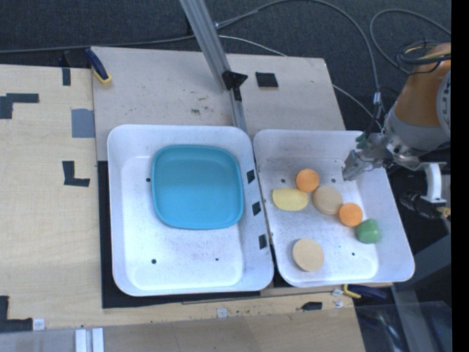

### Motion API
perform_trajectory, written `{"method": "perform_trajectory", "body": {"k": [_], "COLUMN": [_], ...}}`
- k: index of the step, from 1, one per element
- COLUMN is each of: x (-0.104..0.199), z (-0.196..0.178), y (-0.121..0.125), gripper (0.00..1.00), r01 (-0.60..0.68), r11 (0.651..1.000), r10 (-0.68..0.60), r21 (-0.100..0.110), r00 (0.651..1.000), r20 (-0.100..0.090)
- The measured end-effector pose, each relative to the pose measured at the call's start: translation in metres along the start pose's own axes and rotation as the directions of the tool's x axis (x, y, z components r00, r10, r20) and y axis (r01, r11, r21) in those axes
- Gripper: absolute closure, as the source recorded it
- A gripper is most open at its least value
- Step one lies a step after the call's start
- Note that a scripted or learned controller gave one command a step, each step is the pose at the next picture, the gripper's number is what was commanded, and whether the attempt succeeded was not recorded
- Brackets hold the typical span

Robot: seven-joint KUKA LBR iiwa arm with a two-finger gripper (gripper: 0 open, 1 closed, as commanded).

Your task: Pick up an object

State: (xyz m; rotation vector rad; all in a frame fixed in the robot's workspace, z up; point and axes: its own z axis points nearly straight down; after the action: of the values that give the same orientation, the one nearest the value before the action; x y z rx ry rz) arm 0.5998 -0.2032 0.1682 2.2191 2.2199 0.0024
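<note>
Pincer (353, 166) hanging over right bin's (388, 270) upper right edge, nothing seen between fingers; released or clenched, can't tell. Objects lying in right bin: two orange balls (308, 180) (350, 214), yellow piece (290, 199), two beige pieces (327, 199) (308, 254), green one (368, 231). Blue plate (197, 186) sitting in left bin (132, 270).

2 bins sit side by side. The left bin (128, 218) holds a plate (197, 186). The right bin (388, 259) holds 6 small objects (327, 199) clustered together, with the gripper (355, 164) at its far right edge.
</note>
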Motion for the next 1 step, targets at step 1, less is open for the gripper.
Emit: {"method": "perform_trajectory", "body": {"k": [1], "x": [0.0087], "z": [-0.0570], "y": [-0.0019], "gripper": [1.00], "r01": [0.001], "r11": [1.000], "r10": [-0.001], "r21": [-0.002], "r00": [1.000], "r20": [0.000]}}
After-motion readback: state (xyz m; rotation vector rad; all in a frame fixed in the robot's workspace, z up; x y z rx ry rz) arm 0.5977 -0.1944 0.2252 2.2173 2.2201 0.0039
